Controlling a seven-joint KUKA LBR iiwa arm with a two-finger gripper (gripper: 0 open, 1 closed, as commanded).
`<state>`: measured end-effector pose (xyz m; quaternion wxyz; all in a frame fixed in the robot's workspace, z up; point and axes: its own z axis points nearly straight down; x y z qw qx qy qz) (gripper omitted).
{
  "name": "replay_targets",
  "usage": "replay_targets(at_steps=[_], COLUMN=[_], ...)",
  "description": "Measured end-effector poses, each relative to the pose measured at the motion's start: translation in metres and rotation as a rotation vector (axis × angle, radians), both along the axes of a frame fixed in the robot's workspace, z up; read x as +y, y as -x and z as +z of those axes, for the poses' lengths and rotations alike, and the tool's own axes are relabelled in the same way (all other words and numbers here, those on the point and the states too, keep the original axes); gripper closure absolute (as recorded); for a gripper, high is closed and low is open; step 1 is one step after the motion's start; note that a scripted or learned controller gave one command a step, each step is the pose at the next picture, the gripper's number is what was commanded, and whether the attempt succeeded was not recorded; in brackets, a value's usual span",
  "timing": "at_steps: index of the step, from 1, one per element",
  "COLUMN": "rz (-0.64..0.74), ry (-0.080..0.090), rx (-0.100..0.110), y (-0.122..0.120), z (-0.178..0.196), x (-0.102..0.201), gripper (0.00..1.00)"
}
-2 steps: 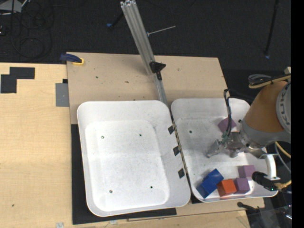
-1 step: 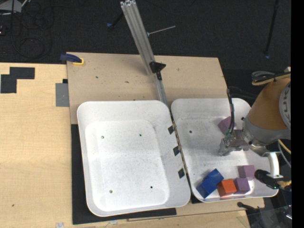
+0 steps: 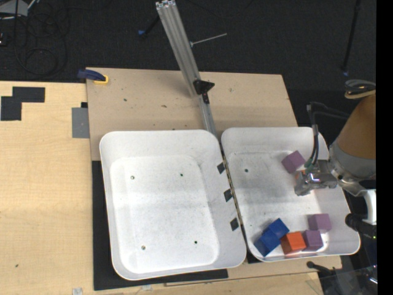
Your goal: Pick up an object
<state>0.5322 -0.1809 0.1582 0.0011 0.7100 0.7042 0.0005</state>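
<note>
In the right bin [image 3: 264, 146] lie several blocks. A purple block [image 3: 293, 161] sits near the bin's upper right. At the front edge a blue block [image 3: 271, 236], an orange block [image 3: 294, 242] and a small purple block [image 3: 314, 240] lie in a row. Another purple block [image 3: 319, 222] rests just behind them. My gripper [image 3: 304, 184] reaches in from the right and hangs low over the bin floor, just below and right of the upper purple block. Nothing shows between its fingers.
The left bin [image 3: 123, 158] stands beside the right one, with black clips [image 3: 228, 195] along the shared rim. A slanted aluminium bar [image 3: 183, 51] rises behind the bins. The bench's wooden board [image 3: 147, 97] lies beyond.
</note>
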Motion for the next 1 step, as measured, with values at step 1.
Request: replay_targets(at_steps=[1], rz=[-0.001], ry=[0.000], rx=[-0.001], y=[0.0089], z=[0.0529], x=[-0.0040], gripper=[1.00])
